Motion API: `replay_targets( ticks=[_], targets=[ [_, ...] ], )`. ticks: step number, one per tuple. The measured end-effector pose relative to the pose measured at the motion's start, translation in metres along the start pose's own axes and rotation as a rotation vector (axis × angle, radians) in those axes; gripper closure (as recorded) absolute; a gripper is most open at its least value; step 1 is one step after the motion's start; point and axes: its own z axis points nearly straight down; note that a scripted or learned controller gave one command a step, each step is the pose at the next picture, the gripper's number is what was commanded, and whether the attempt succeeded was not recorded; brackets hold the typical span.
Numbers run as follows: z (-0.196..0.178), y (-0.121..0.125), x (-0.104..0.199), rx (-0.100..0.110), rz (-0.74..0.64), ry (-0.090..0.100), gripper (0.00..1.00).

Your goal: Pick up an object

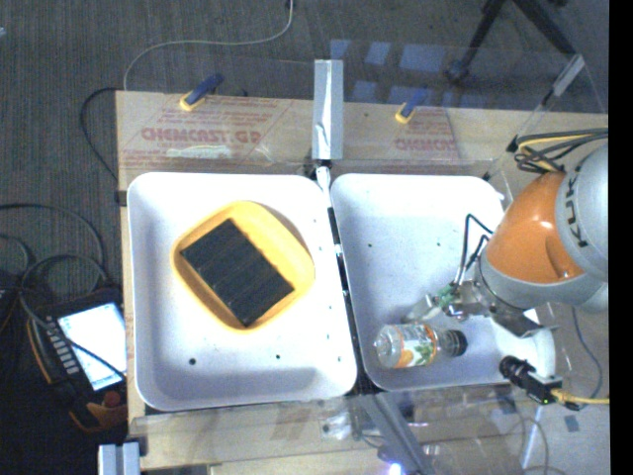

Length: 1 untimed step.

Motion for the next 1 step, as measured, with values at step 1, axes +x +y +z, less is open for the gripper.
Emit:
replay_targets(
  ticks=[1],
  targets=[
    [-0.0025, -0.0059, -0.0263, 0.014, 0.287, 0.008, 0.0]
  ],
)
